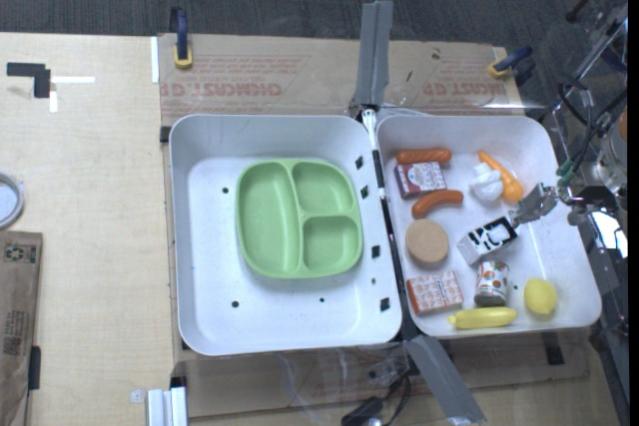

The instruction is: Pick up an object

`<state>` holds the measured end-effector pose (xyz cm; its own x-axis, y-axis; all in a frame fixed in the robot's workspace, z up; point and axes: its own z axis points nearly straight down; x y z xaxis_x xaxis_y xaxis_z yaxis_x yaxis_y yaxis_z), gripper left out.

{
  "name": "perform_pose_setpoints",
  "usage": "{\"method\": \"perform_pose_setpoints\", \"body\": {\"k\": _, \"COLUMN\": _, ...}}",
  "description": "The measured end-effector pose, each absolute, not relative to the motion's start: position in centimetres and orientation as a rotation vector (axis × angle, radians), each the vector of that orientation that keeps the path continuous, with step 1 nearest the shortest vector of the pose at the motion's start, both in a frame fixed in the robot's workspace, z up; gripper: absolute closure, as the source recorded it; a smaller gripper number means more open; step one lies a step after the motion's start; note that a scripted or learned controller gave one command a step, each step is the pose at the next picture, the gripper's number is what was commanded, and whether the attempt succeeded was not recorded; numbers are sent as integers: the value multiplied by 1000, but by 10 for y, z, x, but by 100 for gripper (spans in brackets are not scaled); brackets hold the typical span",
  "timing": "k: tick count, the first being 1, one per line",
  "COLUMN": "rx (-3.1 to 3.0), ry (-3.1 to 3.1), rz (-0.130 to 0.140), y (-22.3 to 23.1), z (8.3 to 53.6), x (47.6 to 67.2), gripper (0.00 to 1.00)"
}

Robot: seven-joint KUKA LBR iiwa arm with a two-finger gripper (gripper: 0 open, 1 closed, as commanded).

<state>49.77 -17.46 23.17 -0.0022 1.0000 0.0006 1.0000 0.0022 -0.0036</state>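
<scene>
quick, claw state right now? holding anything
claw: cannot be told whether open or closed; it sits low in the right bin, nothing visibly held.

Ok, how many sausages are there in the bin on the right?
2. One sausage lies at the back of the right bin, above a red carton. The other sausage lies just in front of that carton, above the round tan disc. None looks hidden.

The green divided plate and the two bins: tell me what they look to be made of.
Green divided plate: probably moulded plastic, matte to satin; one even pale green with soft rounded compartment edges. Left bin and right bin: likely thin formed plastic, smooth white with a slight sheen; rounded corners and thin rolled rims suggest that, though painted metal can't be ruled out.
</scene>
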Motion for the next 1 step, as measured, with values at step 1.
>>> {"method": "perform_pose_setpoints", "body": {"k": 1, "rx": -2238, "ry": -2200, "rz": 4, "y": -193, "z": 202, "x": 502, "gripper": 0}}
